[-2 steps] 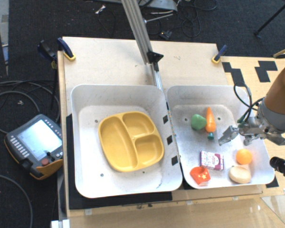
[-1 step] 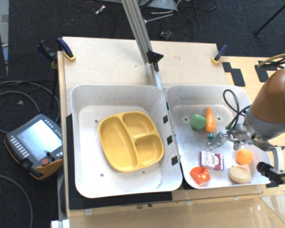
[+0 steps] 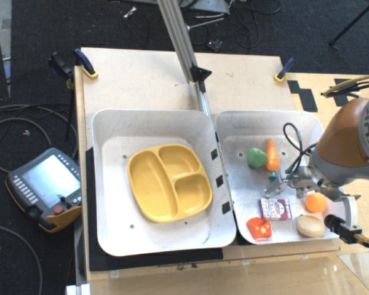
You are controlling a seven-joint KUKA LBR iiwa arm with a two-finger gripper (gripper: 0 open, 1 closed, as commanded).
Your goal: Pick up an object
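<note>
Plastic tray (image 3: pixel 170 183), yellow, three-compartment; carrot (image 3: pixel 272 155) tapered.

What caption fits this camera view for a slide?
KUKA arm reaches into right bin of small objects; yellow tray sits in left bin.

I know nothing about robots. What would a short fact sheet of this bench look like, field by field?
left bin: holds a yellow divided plate
right bin: holds small items
items near the back: green toy beside an orange carrot
items near the front: pink packet, red block, beige oval, orange ball
arm: reaches in from the right, over the right bin
end effector: low in the right bin, between the carrot and the pink packet; too blurred to tell whether it grips anything
</note>
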